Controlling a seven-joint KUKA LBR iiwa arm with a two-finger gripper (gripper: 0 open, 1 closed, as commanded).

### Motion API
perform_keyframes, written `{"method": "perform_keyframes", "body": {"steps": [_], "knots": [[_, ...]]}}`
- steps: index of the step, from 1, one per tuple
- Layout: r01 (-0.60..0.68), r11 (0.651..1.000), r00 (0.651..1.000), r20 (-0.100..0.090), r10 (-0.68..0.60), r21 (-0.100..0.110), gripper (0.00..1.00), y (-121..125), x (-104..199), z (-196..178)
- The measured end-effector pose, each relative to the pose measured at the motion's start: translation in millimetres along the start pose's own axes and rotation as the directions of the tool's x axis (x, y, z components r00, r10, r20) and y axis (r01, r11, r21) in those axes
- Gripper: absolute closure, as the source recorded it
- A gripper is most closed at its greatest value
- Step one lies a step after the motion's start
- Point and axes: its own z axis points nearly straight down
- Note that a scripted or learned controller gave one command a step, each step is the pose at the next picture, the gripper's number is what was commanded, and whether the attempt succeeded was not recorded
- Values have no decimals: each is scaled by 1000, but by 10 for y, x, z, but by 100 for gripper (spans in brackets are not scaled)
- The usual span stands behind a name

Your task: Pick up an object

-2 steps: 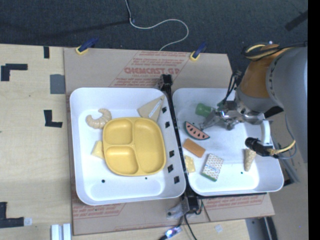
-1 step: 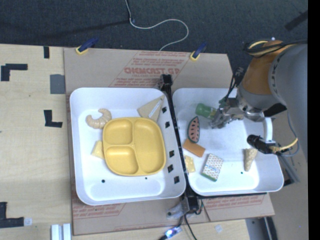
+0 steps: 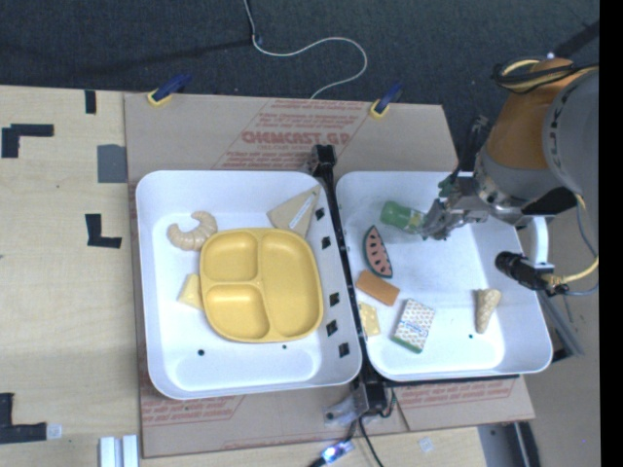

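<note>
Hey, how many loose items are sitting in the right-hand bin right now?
6: green object by the gripper, watermelon slice, orange block, yellow piece at the divider, patterned box, cone at right. The arm could hide more.

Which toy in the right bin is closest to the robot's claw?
The green toy at the top of the right bin. The gripper is right beside it, while the watermelon slice and the other toys lie farther away.

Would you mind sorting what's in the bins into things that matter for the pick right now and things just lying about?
In play: gripper, green object beside it.
Lying about: watermelon slice, orange block, patterned box, cone, yellow divided plate, croissant.
</note>
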Motion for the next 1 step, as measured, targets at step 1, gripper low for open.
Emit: {"method": "perform_keyframes", "body": {"steps": [1], "knots": [[1,1000,1000,0,-1,-1,100,58,83,-471]]}}
